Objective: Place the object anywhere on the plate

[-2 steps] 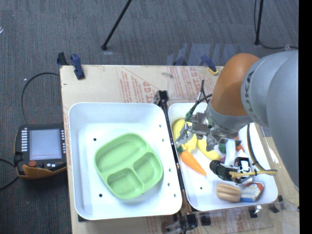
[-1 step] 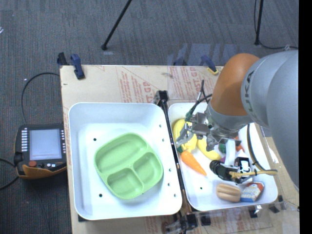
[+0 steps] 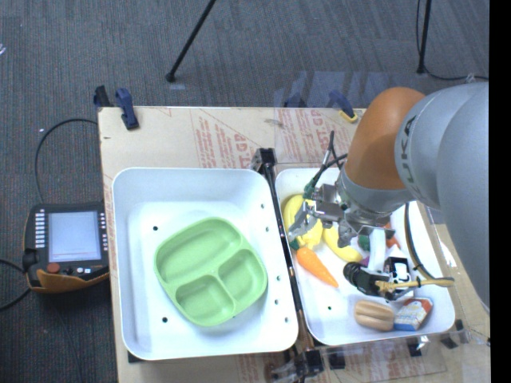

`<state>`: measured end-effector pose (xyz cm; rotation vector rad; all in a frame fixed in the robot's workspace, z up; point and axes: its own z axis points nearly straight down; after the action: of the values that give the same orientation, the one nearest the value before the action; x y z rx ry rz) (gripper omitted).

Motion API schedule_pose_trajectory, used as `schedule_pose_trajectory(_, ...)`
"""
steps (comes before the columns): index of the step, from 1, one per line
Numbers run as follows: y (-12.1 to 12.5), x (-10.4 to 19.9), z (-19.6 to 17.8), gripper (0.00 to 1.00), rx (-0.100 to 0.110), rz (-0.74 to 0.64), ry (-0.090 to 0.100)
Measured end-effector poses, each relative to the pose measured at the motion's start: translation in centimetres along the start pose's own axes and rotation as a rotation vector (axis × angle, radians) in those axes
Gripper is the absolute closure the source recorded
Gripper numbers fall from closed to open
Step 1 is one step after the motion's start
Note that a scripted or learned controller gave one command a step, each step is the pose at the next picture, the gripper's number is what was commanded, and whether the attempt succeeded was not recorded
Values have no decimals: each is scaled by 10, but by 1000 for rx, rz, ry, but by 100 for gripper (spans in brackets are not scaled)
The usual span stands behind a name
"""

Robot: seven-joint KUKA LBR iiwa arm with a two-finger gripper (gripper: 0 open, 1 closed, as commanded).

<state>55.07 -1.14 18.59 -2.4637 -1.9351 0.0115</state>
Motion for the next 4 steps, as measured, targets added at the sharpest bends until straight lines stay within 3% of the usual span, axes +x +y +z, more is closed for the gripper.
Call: schedule_pose_trajectory(4, 0, 0, 0, 0, 0, 0, 0)
